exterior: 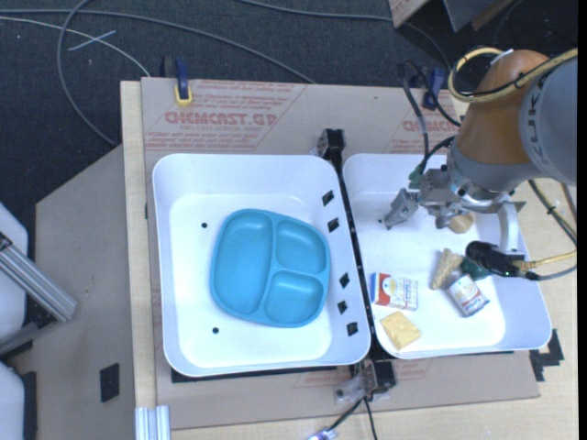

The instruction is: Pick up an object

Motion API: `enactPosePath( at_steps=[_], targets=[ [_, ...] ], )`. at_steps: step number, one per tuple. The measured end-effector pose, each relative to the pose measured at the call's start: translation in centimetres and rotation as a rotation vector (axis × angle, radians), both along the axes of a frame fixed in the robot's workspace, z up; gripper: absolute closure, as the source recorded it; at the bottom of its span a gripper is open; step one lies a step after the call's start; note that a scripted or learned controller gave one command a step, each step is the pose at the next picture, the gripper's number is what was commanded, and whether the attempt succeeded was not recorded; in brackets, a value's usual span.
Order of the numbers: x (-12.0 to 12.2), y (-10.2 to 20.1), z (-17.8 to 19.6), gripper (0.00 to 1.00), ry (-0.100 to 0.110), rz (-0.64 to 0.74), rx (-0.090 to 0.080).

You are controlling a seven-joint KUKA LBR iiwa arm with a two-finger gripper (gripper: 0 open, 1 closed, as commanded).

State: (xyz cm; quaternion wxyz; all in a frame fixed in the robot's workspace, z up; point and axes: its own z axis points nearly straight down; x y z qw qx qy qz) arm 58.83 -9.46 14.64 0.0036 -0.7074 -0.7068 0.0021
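My gripper (pixel 424 207) hangs over the back part of the right bin (pixel 527 333), at the end of the grey and orange arm reaching in from the right. In front of it on the bin floor lie a tan wedge-shaped piece (pixel 447 267), a small can with a red and white label (pixel 468 296), a red and white flat packet (pixel 394 291) and a yellow block (pixel 400 330). A small beige round thing (pixel 461 221) sits right beside the gripper. Nothing shows held in the gripper.
The left bin (pixel 174 246) holds a blue divided plate (pixel 270 268). A black divider (pixel 341 236) with clips runs between the bins. Cardboard covers the bench, and cables trail across the floor behind it.
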Motion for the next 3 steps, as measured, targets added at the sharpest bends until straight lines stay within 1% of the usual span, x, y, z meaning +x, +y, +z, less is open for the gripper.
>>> enactPosePath(
  at_steps=[1, 2, 3],
  targets=[
    [0.4, 0.3, -4.4, 0.0, -0.001, 0.001, 0.0],
    [0.6, 0.3, -3.0, 1.0, -0.008, 0.0, 0.0],
    [0.6, 0.2, 3.5, 1.0, -0.015, 0.001, -0.003]
  ],
)
